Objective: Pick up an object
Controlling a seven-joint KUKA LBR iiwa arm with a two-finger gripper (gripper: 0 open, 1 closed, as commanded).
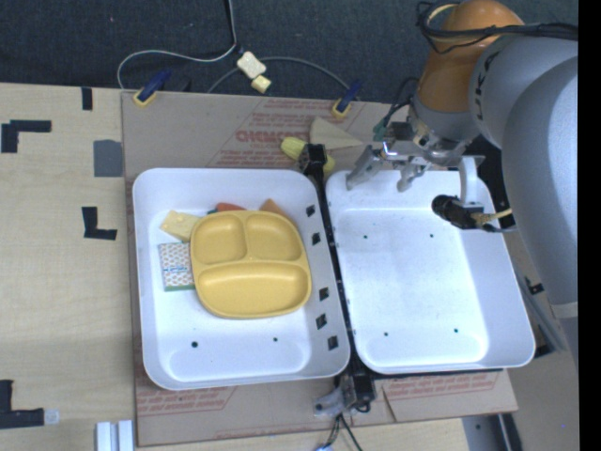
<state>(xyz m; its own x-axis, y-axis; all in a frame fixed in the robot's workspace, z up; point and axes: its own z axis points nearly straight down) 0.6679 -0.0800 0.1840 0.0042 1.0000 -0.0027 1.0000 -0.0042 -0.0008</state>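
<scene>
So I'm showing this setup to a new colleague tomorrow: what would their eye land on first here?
Most likely the yellow plastic divided plate lying in the left white bin, covering some smaller items, with a pale yellow piece and a patterned card poking out at its left. Next, the big grey arm with an orange band at the upper right, its gripper over the far edge of the right white bin.

Red print on the cardboard sheet, too faint for you to read in full.
Just beyond the far rim of the left bin [146, 191], the cardboard sheet [254, 130] carries red lettering; you may make out something like "CHICAGO", but it's blurred and uncertain.
</scene>
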